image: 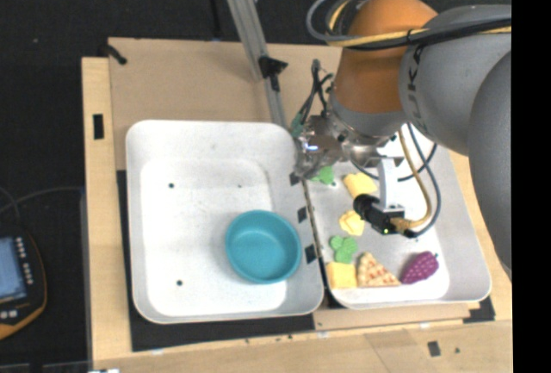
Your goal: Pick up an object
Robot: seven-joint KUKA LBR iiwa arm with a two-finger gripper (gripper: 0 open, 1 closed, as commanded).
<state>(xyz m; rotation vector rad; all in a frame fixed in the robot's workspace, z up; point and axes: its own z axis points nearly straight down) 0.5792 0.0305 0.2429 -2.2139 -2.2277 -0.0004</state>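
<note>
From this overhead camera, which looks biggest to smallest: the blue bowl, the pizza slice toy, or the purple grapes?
1. Blue bowl, clearly the largest.
2. Pizza slice toy and purple grapes look about alike; I wouldn't rank them.

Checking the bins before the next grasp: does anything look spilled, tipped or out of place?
Nothing stands out. The blue bowl sits upright in the left bin; the toy foods, including the purple grapes, lie inside the right bin.

Two white bins side by side: left bin [155, 190] holding a blue bowl [262, 245] at 5 o'clock; right bin [456, 251] holding toy foods including purple grapes [419, 267] at 5 o'clock, gripper [314, 163] at 10 o'clock.
</note>
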